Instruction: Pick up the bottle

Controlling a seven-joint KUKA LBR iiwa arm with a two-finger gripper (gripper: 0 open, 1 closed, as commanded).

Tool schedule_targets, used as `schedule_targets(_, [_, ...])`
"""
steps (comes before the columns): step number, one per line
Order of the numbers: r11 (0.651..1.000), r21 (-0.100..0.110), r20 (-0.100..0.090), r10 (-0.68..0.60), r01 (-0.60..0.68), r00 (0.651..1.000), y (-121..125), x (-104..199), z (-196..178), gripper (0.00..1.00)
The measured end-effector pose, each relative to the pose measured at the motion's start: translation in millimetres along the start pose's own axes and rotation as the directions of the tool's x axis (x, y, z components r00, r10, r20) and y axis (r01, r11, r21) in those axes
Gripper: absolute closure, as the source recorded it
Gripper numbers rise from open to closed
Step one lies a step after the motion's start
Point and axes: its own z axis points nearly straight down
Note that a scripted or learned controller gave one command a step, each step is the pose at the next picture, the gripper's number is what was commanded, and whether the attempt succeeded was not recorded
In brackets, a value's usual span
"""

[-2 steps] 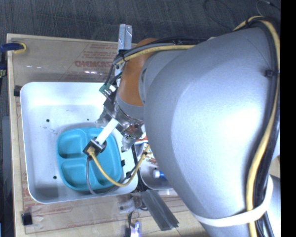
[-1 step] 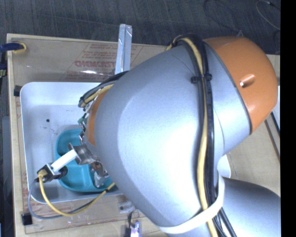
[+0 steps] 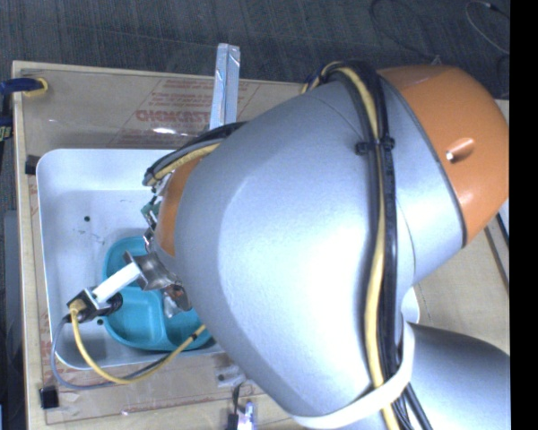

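Observation:
A teal-blue plastic object (image 3: 143, 319), which may be the bottle, lies in the front part of the left white bin (image 3: 63, 213). My gripper (image 3: 142, 279) is low in that bin, directly over the teal object's upper edge. A white part with a black tip (image 3: 97, 298) sticks out from it to the left, and a yellow cable (image 3: 99, 365) loops below it. The big grey arm with its orange band (image 3: 439, 141) hides the right side of the teal object and most of the bench.
The left bin's back and left floor (image 3: 81, 222) is bare white with a few dark specks. A clear upright post (image 3: 225, 83) stands behind the bin on the brown board. A blue clamp (image 3: 18, 86) sits at the bench's far left corner.

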Motion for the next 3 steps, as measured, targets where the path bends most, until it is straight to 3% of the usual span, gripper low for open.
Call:
schedule_targets(1, [0.995, 0.007, 0.023, -0.096, 0.096, 0.995, -89.7, 27.2, -56.2, 1.0])
schedule_targets(2, [0.996, 0.006, 0.021, -0.093, 0.093, 0.995, -87.9, 27.5, -57.2, 0.0])
schedule_targets(3, [0.997, 0.005, 0.02, -0.08, 0.08, 0.997, -83.2, 51.4, -200.7, 0.0])
